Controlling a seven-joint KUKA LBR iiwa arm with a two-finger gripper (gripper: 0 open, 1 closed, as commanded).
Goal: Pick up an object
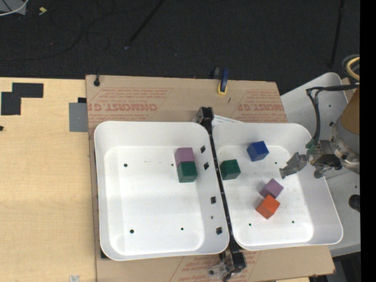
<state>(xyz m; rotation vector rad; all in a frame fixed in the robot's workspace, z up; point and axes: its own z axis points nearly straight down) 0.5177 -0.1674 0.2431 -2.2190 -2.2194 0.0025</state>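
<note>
With its two fingers spread apart and holding nothing at the frame's right, the grey two-finger gripper (306, 165) should, I judge, lower squarely over the small purple block (272, 188) beside the orange block (267, 206) before closing.

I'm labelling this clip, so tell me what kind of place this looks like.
Probably a robotics lab bench set up for picking trials: two white bins side by side on cardboard, small coloured blocks in them, and a gripper over the right bin.
</note>
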